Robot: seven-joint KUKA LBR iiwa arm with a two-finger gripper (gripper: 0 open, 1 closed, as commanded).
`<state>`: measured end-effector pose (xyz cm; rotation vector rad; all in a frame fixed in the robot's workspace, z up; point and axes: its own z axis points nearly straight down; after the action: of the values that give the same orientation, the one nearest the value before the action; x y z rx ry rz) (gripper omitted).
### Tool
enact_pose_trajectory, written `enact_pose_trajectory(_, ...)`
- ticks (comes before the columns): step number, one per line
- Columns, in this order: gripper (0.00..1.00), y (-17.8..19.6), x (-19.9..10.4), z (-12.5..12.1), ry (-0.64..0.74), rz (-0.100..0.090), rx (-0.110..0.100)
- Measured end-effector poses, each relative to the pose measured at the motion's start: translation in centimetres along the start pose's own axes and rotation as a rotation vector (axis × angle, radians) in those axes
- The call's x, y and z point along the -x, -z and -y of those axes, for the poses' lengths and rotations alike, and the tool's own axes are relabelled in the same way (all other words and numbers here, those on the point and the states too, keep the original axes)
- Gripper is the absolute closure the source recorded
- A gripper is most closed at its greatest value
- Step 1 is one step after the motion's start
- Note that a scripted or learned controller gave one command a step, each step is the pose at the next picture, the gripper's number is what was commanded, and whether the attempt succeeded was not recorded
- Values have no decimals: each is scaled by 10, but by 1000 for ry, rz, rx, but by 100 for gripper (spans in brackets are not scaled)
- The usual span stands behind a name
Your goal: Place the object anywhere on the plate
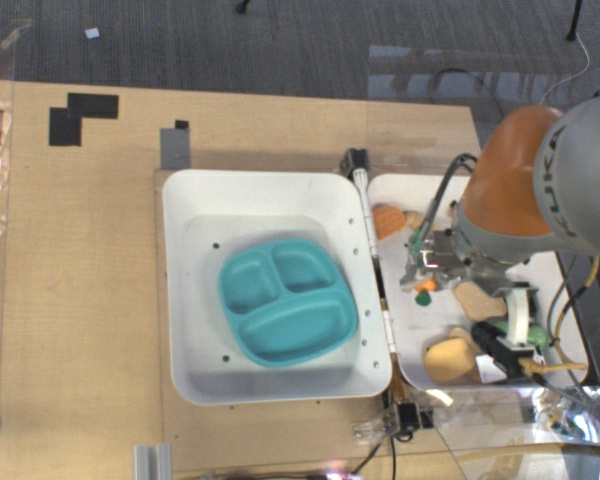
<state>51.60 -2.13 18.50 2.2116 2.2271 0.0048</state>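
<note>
A teal divided plate (pixel 288 302) with three compartments lies in the left white bin (pixel 195 218), with nothing on it. My gripper (pixel 423 264) hangs low over the left half of the right white bin (pixel 410 368), below the arm's orange band. A small orange and green piece (pixel 424 289) lies on the bin floor just under the gripper tip. I cannot see whether it is touched or held.
The right bin also holds an orange rounded item (pixel 387 220) at its far left corner, a flat tan piece (pixel 477 301) beside the gripper, and a yellowish tan lump (pixel 448 359) near the front. A raised rim (pixel 373 268) divides the two bins.
</note>
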Motion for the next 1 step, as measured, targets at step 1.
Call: enact_pose_trajectory(1, 100, 35, -68, 0, -32, -5, 2)
